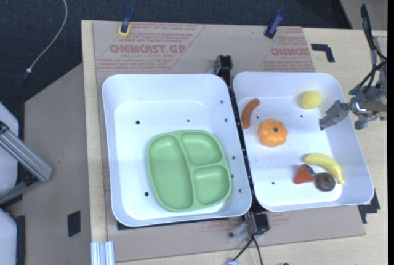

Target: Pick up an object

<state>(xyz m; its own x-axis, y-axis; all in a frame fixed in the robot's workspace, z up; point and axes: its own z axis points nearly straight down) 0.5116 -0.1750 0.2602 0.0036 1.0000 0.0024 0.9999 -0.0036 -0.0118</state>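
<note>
banana (325, 165) near front, well below gripper (335, 115) | gripper state unclear

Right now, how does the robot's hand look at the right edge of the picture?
The hand is small, dark grey metal with angular parts, seen over the right bin's rim. Thin dark cables rise above it along the edge. Finer details are too small to tell.

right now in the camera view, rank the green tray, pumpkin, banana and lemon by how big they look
1. green tray, by far the largest
2. banana and pumpkin look about alike: the banana is longer, the pumpkin is rounder, so no ranking between them
3. lemon, smallest
</note>
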